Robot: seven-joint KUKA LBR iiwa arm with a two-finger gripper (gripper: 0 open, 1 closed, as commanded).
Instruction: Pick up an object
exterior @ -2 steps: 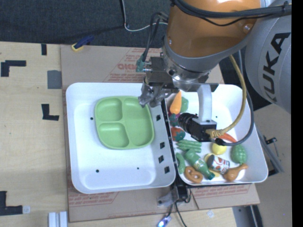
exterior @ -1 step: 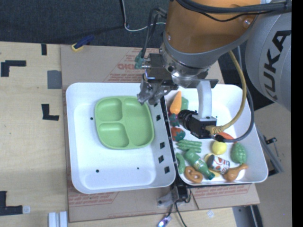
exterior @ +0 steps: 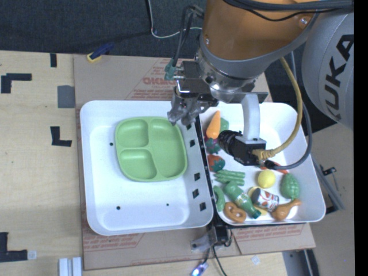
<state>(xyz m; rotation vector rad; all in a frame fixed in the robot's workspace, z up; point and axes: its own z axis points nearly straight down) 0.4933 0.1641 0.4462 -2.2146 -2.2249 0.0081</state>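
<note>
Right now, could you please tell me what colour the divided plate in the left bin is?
The divided plate is light green, clearest in the camera view.

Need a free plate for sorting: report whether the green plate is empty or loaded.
Empty. The green plate lies flat in the left bin, and all its compartments show bare green; the toy food sits in the right bin.

You can read the white letters "KU" of the maker's name on the grey arm [exterior: 345,56] at the right edge, while the red print on the cardboard sheet [exterior: 150,80] behind the bins is too blurred to make out
</note>
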